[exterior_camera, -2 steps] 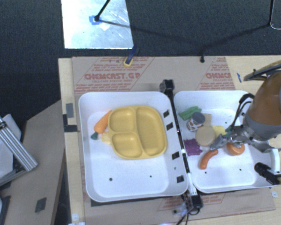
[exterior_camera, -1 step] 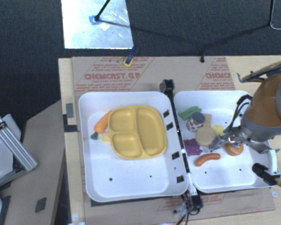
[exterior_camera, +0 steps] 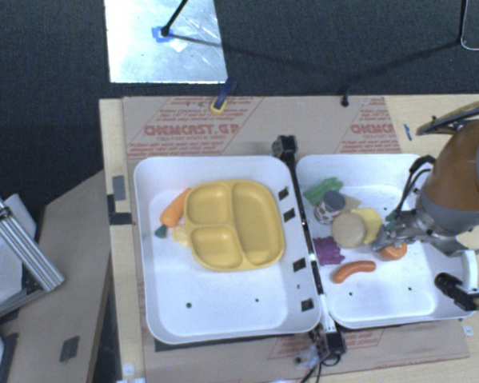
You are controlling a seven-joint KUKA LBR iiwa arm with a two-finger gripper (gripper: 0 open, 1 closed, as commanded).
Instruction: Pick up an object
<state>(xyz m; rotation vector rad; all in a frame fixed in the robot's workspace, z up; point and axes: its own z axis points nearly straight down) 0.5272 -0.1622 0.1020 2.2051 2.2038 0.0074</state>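
Left bin [exterior_camera: 174, 310]: yellow 3-compartment tray [exterior_camera: 229, 225], carrot [exterior_camera: 175, 208] touching its left edge. Right bin [exterior_camera: 373, 304]: green piece [exterior_camera: 321, 190] at top left, small can [exterior_camera: 331, 206] below it, purple piece [exterior_camera: 328, 251], round tan object [exterior_camera: 349, 229] touching a yellow piece [exterior_camera: 370, 218], sausage [exterior_camera: 353, 270] lower centre. Gripper [exterior_camera: 388, 239] sits low, just right of tan object, over an orange piece [exterior_camera: 395, 251]. Finger spacing cannot be told; nothing visibly held.
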